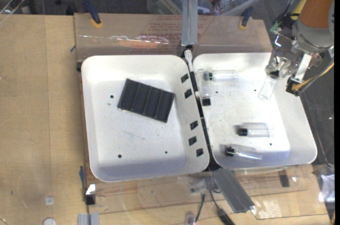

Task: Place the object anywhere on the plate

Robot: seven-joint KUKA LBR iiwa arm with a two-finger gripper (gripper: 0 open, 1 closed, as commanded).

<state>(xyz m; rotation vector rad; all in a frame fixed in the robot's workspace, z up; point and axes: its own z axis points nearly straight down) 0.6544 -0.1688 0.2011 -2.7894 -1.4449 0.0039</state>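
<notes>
Since the task ends on the plate (146,100), every place here is reckoned from that dark ribbed slab. It is seen lying flat in the left bin (90,112), its long axis slanted from upper left to lower right. The right bin (297,128) is set directly right of the plate, across the ridge where the two bins meet. The arm (319,6) is seen far to the plate's right and somewhat above it in the view, over the right bin's far corner.

The gripper (284,74) is found well right of the plate, at about the level of the plate's top edge. Whether it is released or clenched cannot be told from this slanted view. A clear vial (265,89) is seen just below and left of the gripper, on the side nearer the plate, tilted with its long axis running steeply down toward the plate. Whether it is gripped, or is merely lying on the bin floor under the tool, cannot be settled.

Three more capped vials are seen right of the plate:
- One (220,76) lies level with the plate's top.
- One (254,131) lies lower.
- One (241,153) lies lowest.

The coming move is judged to turn on one relation: the plate lies well apart to the left of the gripper, so a long leftward carry over the ridge is called for once a vial is surely held.
</notes>
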